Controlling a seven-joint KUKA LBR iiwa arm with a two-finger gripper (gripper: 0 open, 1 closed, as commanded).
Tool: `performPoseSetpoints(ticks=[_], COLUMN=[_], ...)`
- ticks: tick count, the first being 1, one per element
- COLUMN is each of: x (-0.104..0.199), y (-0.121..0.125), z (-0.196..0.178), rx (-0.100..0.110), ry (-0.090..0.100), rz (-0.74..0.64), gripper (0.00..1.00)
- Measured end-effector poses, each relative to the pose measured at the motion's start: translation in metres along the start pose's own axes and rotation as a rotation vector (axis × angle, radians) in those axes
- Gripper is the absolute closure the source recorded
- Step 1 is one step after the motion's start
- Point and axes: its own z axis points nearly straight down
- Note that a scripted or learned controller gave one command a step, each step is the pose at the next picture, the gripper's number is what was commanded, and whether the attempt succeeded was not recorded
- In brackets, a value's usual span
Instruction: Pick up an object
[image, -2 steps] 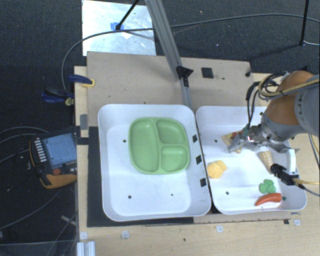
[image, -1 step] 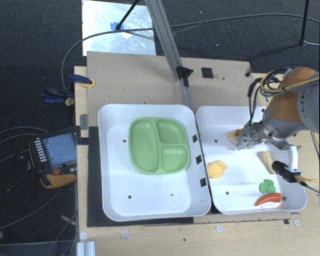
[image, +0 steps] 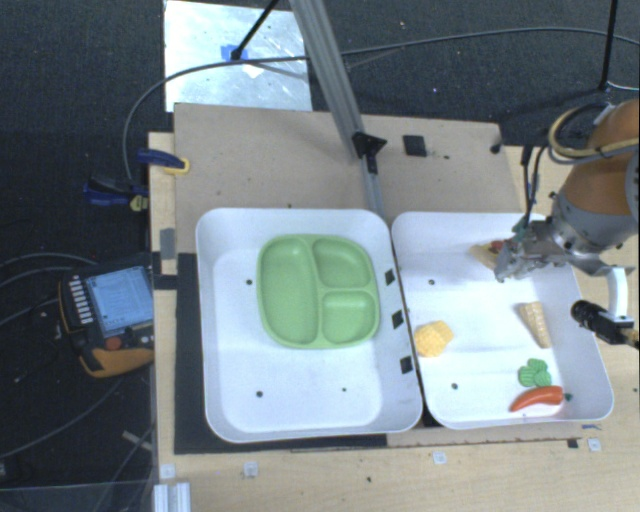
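My gripper (image: 512, 264) hangs low over the far part of the right bin (image: 470, 300), at the end of the grey arm with its orange band. Just to its left lies a small tan and red item (image: 489, 250), partly hidden by the gripper. A yellow corn-like piece (image: 432, 338) lies near the bin's left wall. A pale cone-shaped piece (image: 535, 322) sits to the right of the middle. A green broccoli piece (image: 535, 374) and a red-orange sausage shape (image: 537, 399) lie at the near right corner.
The left bin (image: 230, 390) holds a green divided plate (image: 318, 291). A grey pole (image: 335, 75) slants across the back of the bench. Cables and a blue-screened pendant (image: 112, 305) lie on the floor at left.
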Motion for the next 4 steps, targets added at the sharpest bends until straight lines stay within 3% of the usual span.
performPoseSetpoints(ticks=[1,2,3,4], x=[-0.001,-0.001,0.052,0.108], y=[0.003,0.004,0.003,0.023], z=[-0.066,-0.077,-0.075,-0.069], rx=[-0.002,0.003,0.006,0.004], ry=[0.0,0.002,0.004,0.004], rz=[-0.002,-0.001,-0.005,-0.007], gripper=[1.0,1.0,1.0,1.0])
